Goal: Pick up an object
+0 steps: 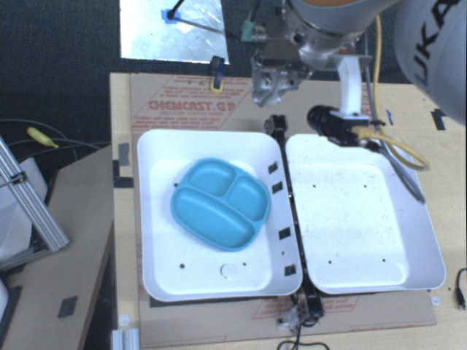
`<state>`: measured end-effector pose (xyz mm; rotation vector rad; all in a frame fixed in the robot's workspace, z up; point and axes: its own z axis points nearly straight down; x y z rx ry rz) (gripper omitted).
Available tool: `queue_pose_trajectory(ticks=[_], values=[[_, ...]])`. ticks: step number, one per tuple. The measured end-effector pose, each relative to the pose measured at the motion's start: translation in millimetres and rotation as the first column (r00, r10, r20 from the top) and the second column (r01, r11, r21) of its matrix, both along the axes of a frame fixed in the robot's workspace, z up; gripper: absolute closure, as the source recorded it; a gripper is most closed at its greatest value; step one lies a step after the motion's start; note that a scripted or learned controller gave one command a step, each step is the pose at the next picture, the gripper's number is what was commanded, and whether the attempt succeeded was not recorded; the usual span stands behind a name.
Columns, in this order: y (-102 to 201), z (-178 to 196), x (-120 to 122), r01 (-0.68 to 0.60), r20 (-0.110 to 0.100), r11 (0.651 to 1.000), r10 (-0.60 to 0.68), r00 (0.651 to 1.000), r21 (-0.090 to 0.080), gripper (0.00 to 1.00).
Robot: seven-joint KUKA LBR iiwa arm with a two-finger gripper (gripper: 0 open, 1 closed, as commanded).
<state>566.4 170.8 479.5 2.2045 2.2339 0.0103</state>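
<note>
Claw point(274, 86) above printed bench board point(186, 106)

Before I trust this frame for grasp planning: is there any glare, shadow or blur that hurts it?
Camera view: the blue plate is sharp and evenly lit, casting a soft shadow on the left bin; a foil sheet at the top glares brightly; the gripper and arm are close to the lens and soft, so finger detail is unreadable.
</note>
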Motion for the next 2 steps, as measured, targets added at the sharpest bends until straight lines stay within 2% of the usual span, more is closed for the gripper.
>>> queue_pose_trajectory(ticks=[1, 2], values=[[-54, -69, 62, 0.019, -0.009, 1.000, -0.019, 1.000, -0.006, 1.00], [-136, -86, 103, 0.021, -0.005, 1.000, -0.021, 1.000, -0.006, 1.00]])
